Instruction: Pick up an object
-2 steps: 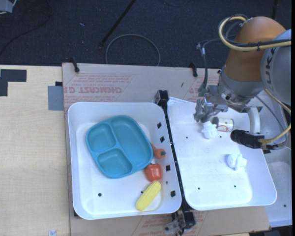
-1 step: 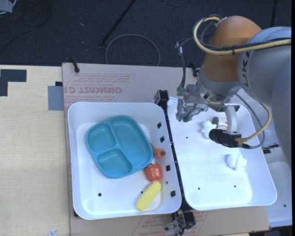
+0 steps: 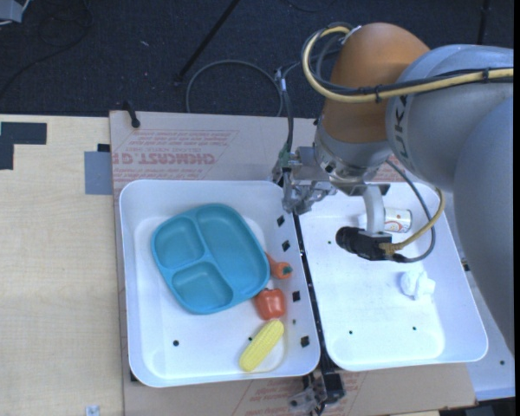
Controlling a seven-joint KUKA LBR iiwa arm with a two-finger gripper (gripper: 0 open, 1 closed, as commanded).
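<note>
My gripper (image 3: 298,199) hangs over the far end of the divider between the two bins, above the left bin's back right corner. Nothing shows between its tips. In the left bin (image 3: 137,232) lies a blue divided plate (image 3: 208,256). To the plate's right are a small orange carrot-like piece (image 3: 281,269) and a red pepper (image 3: 270,302), with a yellow corn cob (image 3: 262,346) closer to the front. The right bin (image 3: 451,336) holds a crumpled white object (image 3: 415,284) and a small white cylinder with an orange mark (image 3: 399,221) near its back edge.
The grey arm with its orange band (image 3: 373,68) covers the right bin's back right part. The bins rest on a cardboard sheet (image 3: 182,150) on a pale wooden bench (image 3: 43,276). Cables lie on the dark floor behind.
</note>
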